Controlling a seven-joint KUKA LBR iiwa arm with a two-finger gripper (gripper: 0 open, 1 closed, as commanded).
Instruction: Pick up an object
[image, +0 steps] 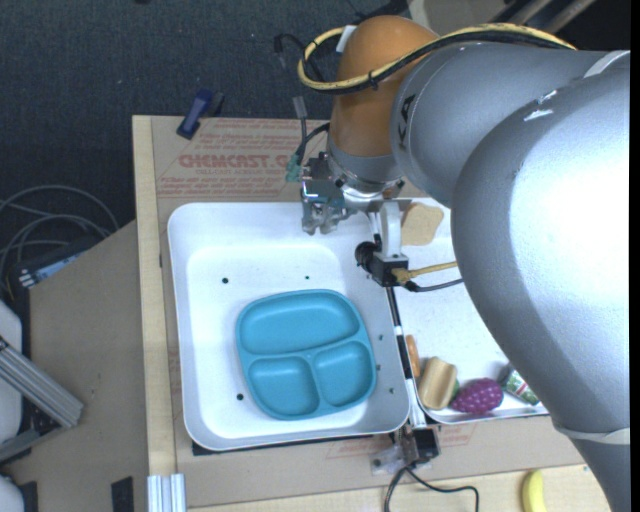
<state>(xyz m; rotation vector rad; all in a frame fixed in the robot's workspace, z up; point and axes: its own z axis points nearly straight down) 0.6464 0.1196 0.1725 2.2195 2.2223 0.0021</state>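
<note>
The blue plate (305, 352) has three little sections and lies flat in the left white bin (200, 260), near the front of it. Nothing is touching the blue plate. The gripper (322, 212) is well behind the blue plate, at the back edge of the same bin, and it points down. I cannot tell if the gripper is wide or narrow, and I see nothing held in it. The big grey arm (530, 200) with its orange band (375, 80) comes in from behind and to the right of the blue plate. Just to the right of the blue plate, in the other white bin (450, 310), sit a shiny tan roll (437, 381), a bunch of purple grapes (478, 396) and a small green thing (518, 385). A flat tan piece (424, 222) lies farther back on that side, near the gripper. Behind the blue plate, past the bin, is a brown board (240, 160) with red letters, and a little blue thing (200, 113) rests at its far edge.
</note>
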